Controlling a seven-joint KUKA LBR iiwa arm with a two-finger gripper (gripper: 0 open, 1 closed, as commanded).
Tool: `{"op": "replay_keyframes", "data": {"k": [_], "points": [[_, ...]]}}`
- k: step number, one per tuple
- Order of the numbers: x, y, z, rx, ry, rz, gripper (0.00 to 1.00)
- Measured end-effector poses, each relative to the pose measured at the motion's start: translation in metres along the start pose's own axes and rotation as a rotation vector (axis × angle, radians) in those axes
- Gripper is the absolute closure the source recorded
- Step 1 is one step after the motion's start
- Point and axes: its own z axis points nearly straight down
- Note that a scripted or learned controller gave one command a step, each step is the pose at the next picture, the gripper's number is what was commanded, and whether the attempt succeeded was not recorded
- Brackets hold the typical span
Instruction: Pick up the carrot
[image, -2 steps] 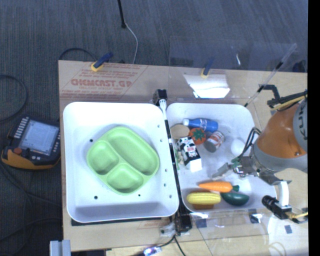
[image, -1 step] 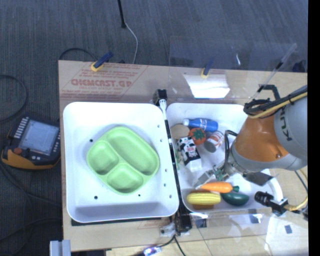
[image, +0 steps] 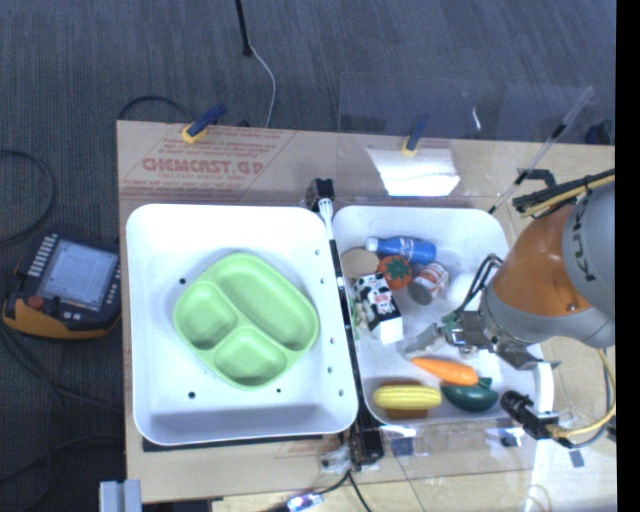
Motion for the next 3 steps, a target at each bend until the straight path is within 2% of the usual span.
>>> {"op": "replay_keyframes", "data": {"k": [1,2,3], "points": [[0.0197,-0.0011,-0.0007,-0.003,-0.015,-0.46,0.0],[0.0187,-0.0004,-0.0008,-0.003,-0.012,-0.745,0.0],[0.0282,-0.0009,-0.0005,-0.004,-0.01,-0.522,0.0]]}}
